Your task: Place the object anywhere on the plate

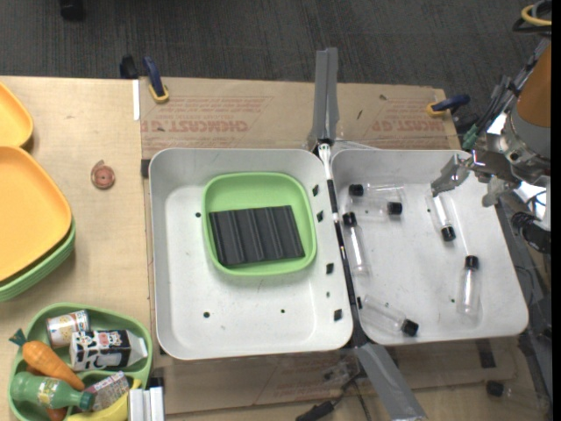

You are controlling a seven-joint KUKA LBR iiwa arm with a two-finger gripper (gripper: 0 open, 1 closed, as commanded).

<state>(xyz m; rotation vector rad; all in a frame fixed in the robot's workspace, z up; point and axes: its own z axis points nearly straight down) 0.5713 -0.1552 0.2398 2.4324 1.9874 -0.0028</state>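
Clear plastic tubes with black caps lie scattered in the right bin (500, 314): one near its front edge (392, 319), one at its right side (470, 285), others farther back. The green plate (259, 190) sits in the left bin (175, 305), bearing a dark ribbed mat (256, 235). At the right bin's far corner the gripper (458, 176) hovers, fingers spread, holding nothing.

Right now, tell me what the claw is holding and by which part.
Nothing is seen held. The claw hangs over the right bin's far right corner, above the clear tubes, with no tube between its fingers.
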